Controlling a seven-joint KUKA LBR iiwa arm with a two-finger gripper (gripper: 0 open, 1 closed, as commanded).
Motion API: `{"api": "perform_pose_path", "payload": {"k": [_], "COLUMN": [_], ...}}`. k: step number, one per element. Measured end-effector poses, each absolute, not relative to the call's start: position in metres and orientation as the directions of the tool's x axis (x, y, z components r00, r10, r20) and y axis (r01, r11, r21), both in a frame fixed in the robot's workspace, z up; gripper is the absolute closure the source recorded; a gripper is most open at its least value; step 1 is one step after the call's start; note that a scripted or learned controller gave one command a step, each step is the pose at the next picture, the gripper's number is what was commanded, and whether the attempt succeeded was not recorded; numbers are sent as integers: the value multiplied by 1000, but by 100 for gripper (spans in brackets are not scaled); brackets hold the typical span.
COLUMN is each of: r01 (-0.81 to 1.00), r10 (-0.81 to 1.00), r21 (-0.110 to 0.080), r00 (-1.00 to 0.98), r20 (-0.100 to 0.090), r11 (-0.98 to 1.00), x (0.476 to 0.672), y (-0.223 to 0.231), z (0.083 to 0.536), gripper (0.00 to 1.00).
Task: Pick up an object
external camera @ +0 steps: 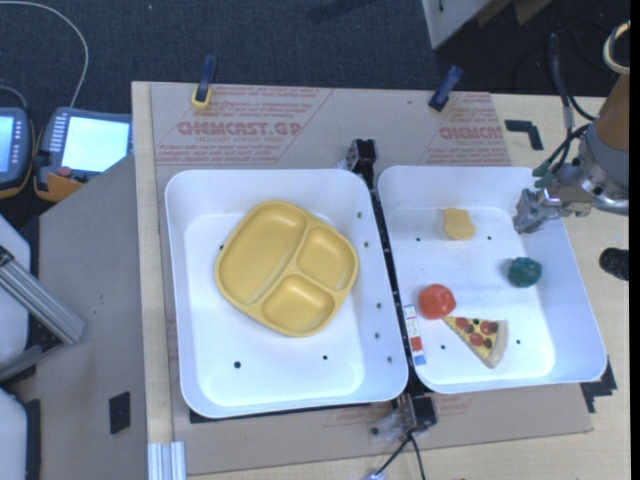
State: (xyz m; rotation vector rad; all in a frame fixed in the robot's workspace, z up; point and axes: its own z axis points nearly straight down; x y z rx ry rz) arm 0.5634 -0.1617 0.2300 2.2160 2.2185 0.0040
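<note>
— Dark carpet all round, and that cardboard-topped bench [300, 118] with the two white bins on it. What's it going for, do you think?

— Hard to say yet. The left bin [190, 268] has the yellow divided plate [287, 266] in it. The right bin [570, 338] has the small stuff: a yellow lump [459, 224] near the back, a dark green ball [524, 271] towards the right wall, a red tomato [436, 301] by the left wall, and a pizza slice [480, 337] just in front of the tomato.

— And the gripper [535, 211]?

— Up at the right bin's far right corner, over the rim. Nothing in it that I can see. Whether it's spread wide or pinched narrow, I can't tell from where we stand; it's a grey blur against the white.

— So which would you pick?

— The green ball, I'd guess. It's the nearest, and it sits well apart from the others, so nothing gets knocked. I'd want the arm centred right over it before dropping, because a round thing squirts out if it's caught off-centre.

— It's close to the wall, though.

— Near, not touching, I think. Come down straight, keep clear of the rim, close gently, then lift slowly.
</note>
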Motion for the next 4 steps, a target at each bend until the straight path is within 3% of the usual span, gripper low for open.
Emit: {"api": "perform_pose_path", "payload": {"k": [1, 3, 4], "r01": [1000, 1000, 1000], "r10": [1000, 1000, 1000], "r21": [-2, -1, -3], "r00": [-3, -4, -3], "r20": [1, 2, 1], "r11": [3, 4, 3], "x": [556, 544, 536], "y": [-109, -4, 43], "z": [219, 240, 225], "gripper": [100, 100, 100]}}
